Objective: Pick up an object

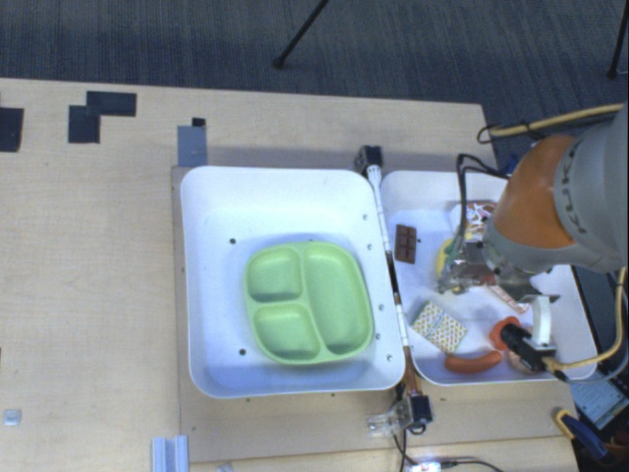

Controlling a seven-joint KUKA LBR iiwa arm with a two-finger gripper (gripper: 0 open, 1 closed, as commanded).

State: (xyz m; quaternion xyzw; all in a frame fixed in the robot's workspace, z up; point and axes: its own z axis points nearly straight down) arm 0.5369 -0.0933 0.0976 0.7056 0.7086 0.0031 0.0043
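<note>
Grey with an orange band, reaching in from the right: the arm (pixel 550 205), with its gripper (pixel 460 275) low inside the right-hand shallow white bin (pixel 582 347). Cannot tell whether spread or pressed together, since the wrist hides it from above. Cannot claim a hold on anything either.

Nearest candidate for the pick: a small yellow-green object (pixel 450 252), just beside the gripper, perhaps touching it, too blurred to name more closely. Others in the same bin:
- a dark brown rectangular block (pixel 405 243) near the dividing wall
- a tan patterned flat packet (pixel 440 328) just below the gripper
- a red-orange sausage-shaped toy (pixel 473 363) along the near wall
- a colourful printed wrapper (pixel 479 214) partly under the arm

Well apart, in the left-hand shallow white bin (pixel 201 264): a pale green plastic tray with three compartments (pixel 310 303).

Plenty to go wrong from here:
- Could close beside the yellow-green object instead of around it, nudge it away and come up with nothing.
- Could catch two things at once, given the crowding near the gripper, and drop one on the lift.
- Would likely slide off the flat packet, lying low against the floor with little edge to pinch.
- Might press into the bin floor on too deep a descent.
</note>
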